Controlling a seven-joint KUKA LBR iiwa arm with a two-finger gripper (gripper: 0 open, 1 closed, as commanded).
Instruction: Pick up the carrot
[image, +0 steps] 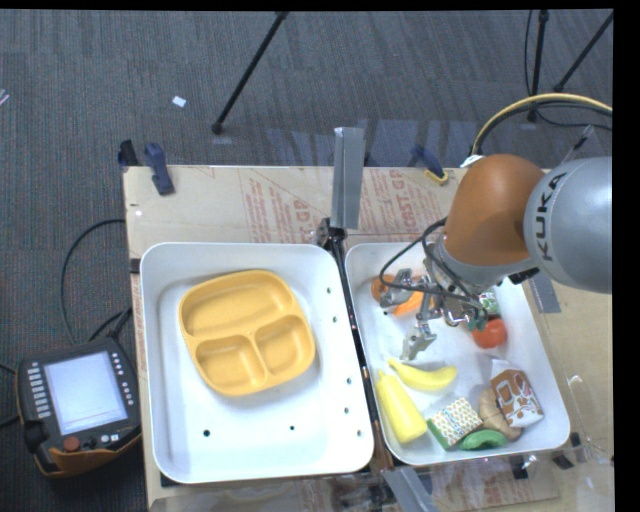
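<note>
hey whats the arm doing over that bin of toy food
The grey arm reaches in from the right over the right bin, which holds toy food. Its pincer hangs just above the banana, near the carrot at the bin's upper left. Nothing is seen gripped; the carrot lies in the bin. The left bin holds a yellow divided plate.

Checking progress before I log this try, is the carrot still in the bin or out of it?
In. The carrot lies at the upper left of the right bin, partly under the claw; whether it's lifted, cannot tell.
</note>
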